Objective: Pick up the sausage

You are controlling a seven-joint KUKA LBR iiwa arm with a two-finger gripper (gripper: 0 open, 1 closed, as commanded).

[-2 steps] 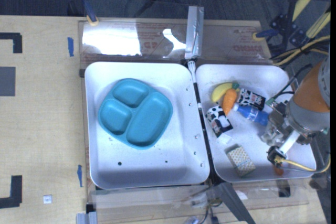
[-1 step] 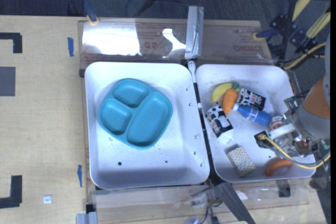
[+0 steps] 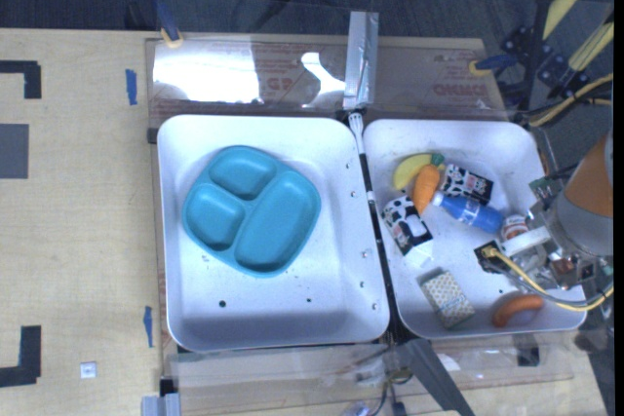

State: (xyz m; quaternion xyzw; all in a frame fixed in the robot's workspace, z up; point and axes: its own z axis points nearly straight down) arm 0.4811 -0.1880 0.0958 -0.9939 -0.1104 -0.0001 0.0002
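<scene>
Hand (image 3: 546, 266) of the grey arm is hanging over the right edge of the right bin (image 3: 507, 139), amid yellow and black cabling; whether it is open or closed cannot be told, and nothing is visibly lying in its grip. Just below and to its left, the sausage (image 3: 517, 308), a reddish-brown link, is lying flat on the bin floor near the front right corner, close to the hand but apart from it as far as can be seen. To the left of the sausage, a small grey speckled block (image 3: 447, 295) is resting at a slant. Farther back, a blue bottle with a white cap (image 3: 476, 213) is lying on its side beside a black-and-white carton (image 3: 467, 183). An orange carrot (image 3: 425, 187) is overlapping a yellow banana (image 3: 411, 170) near the bin's back left. A second black-and-white patterned packet (image 3: 407, 222) is sitting against the divider between the bins. In the left bin (image 3: 185, 307), a blue three-compartment plate (image 3: 252, 209) is lying flat. Both bins are sitting on the wooden tabletop (image 3: 73, 209), which is carrying black tape marks.
</scene>
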